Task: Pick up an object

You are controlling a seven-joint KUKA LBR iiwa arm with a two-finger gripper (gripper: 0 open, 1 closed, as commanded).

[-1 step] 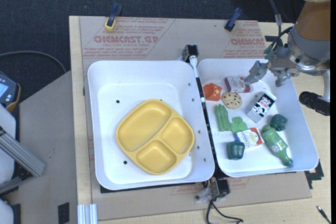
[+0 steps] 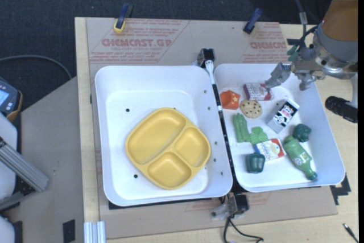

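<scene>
Two shallow glossy white bins sitting side by side on the table (image 2: pixel 170 37), left bin (image 2: pixel 108 122) holding a smooth yellow three-compartment plate (image 2: pixel 168 148), right bin (image 2: pixel 330 145) scattered with small plastic toys: orange wedge (image 2: pixel 230 99), round speckled cookie (image 2: pixel 251 108), boxy black-and-white carton (image 2: pixel 283 115), green bottle (image 2: pixel 300 158) lying with its long axis slanting toward the near right corner. End effector (image 2: pixel 280 75) hanging over the far side of the right bin, just above a small red-and-white packet (image 2: pixel 254 91). Can't tell from here if it's clenched or released, nothing visibly caught in it.
</scene>
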